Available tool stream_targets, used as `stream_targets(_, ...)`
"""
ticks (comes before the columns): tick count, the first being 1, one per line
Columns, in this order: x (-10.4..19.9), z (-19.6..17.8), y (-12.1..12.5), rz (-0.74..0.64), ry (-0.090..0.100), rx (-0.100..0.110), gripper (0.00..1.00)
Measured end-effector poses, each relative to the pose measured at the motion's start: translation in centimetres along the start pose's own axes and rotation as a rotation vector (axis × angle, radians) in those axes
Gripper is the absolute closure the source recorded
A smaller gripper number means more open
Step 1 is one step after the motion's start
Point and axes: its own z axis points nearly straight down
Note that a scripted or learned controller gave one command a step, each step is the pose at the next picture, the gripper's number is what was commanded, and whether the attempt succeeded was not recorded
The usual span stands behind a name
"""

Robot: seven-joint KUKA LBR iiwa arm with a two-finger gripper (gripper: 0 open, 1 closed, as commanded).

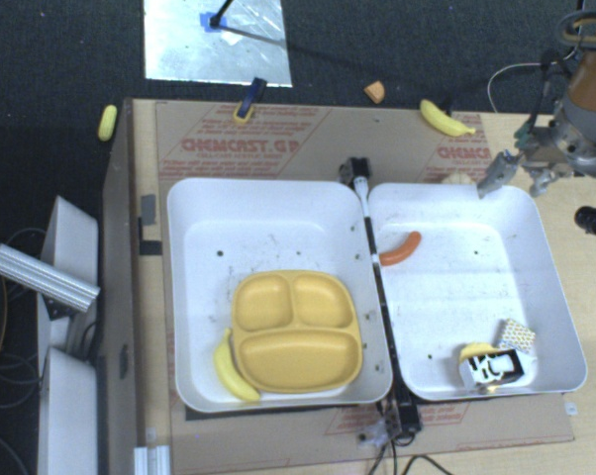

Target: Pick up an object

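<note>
Sausage (399, 248) lies untouched in the right bin (550, 265), well left of and below the gripper (521, 173). Gripper fingers spread wide, holding nothing. Approach, grasp and lift remain.

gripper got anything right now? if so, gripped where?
Nothing held. The gripper hangs over the far right corner of the right bin, fingers open with nothing between them. The sausage lies in the bin.

place: robotics lab — cues: white bins (278, 201) on cardboard-lined bench (308, 132) | dark carpet (60, 47)
</note>
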Motion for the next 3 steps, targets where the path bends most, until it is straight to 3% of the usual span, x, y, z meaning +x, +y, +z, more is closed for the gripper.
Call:
stream_targets(1,5.3,6.4,0.6,-0.003,0.002,0.002,0.00)
stream_targets(2,10.3,10.2,-0.7,-0.002,0.002,0.001,0.00)
stream_targets(3,9.7,14.1,0.8,-0.002,0.000,0.001,0.00)
